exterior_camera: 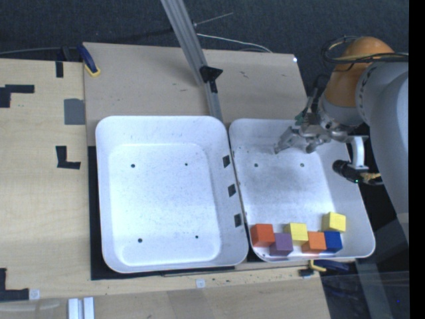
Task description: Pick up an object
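Six small foam cubes sit along the near edge of the right white plastic bin (345,178): two orange (263,234), two yellow (335,221), one purple (283,243), one blue (333,241). The pincer (292,143) hovers over that bin's far end, well apart from them; whether it is wide or narrow, I cannot tell.

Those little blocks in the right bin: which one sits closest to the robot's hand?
The yellow block on the far right; it lies apart from the cluster, further up toward the hand.

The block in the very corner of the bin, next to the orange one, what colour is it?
Blue. The corner block shows in the camera view, beside an orange block in the right bin.
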Controlling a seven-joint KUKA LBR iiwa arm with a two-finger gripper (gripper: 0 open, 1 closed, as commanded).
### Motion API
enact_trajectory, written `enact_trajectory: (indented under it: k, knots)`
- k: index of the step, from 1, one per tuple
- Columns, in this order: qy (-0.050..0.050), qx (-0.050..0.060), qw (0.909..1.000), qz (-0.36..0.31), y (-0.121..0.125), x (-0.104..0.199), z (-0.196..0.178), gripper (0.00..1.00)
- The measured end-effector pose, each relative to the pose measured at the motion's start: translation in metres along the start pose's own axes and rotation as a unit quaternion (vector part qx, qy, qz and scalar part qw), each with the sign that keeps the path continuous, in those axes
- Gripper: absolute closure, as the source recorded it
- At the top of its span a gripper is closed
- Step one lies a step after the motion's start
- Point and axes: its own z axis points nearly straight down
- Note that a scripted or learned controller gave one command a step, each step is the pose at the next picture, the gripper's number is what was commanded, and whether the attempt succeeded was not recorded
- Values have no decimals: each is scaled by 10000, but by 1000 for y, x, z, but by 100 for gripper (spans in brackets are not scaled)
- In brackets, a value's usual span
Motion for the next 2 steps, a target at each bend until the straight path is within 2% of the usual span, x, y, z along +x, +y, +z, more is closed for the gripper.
enact_trajectory:
  k: [1,2]
  knots:
    - [1,-16,10000,-39,15,56,0,0]
    - [0,-38,10000,-25,-11,73,-26,0]
